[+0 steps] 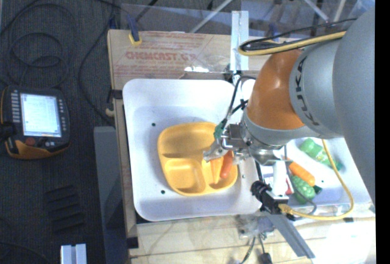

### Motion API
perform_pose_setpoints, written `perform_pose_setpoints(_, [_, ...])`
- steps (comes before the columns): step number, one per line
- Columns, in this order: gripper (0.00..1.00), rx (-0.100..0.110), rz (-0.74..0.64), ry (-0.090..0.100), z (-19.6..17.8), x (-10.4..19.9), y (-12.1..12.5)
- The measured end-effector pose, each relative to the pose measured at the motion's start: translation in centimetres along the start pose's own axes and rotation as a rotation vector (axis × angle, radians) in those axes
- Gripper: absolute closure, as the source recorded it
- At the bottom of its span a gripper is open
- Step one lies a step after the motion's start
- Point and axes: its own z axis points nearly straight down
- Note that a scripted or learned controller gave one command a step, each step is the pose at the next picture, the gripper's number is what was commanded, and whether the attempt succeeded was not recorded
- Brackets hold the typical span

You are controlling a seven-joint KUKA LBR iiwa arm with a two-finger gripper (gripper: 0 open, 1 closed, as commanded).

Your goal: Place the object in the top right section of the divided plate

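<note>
Yellow divided plate (183, 153), orange carrot (225, 166), white bin (146, 104)

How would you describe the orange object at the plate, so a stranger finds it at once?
Look in the left white bin at the yellow divided plate. At its right edge, under the gripper, lies a small orange carrot-like piece, darker than the plate.

The arm (347, 74) is a thick grey tube with dark letters on its side and a wide orange band (277, 95) just above the pincer (220, 148). The pincer is small, of grey metal. Thin black and yellow cables (286, 44) run along the arm above the band, and a yellow cable (341, 196) loops below it.
</note>
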Motion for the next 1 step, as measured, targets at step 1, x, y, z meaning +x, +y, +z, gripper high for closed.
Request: perform_pose_setpoints(1, [1.0, -0.001, 0.014, -0.001, -2.82, 4.26, 0.08])
